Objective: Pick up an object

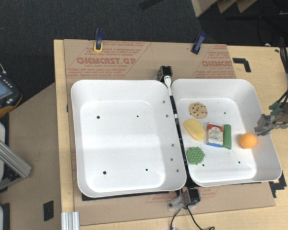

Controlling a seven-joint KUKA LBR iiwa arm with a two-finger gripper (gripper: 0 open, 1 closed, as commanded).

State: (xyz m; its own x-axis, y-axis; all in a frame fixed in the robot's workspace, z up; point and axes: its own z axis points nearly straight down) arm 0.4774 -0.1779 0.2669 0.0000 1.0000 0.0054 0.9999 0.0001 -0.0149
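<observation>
The hand sits at the right rim of the right bin, over the bin's right wall, small and dark against the white. Its fingers point toward the bin's inside, but they blur into one grey shape, so whether they are spread or closed cannot be told; nothing can be seen between them. The arm behind it is cut off by the picture's right edge, with only thin cables and a bit of grey showing.

Just beside the hand, nearer the bin's middle, lies an orange ball, close to the right wall; whether the hand touches it is not clear. Next toward the centre comes a small red-and-white box with a green bar lying against its right side. A yellow block rests tilted just left of the box, a chocolate-chip cookie lies toward the far edge, and a green bumpy ball sits toward the near edge.

The left bin stands alongside on the bench, the two rims touching.
</observation>
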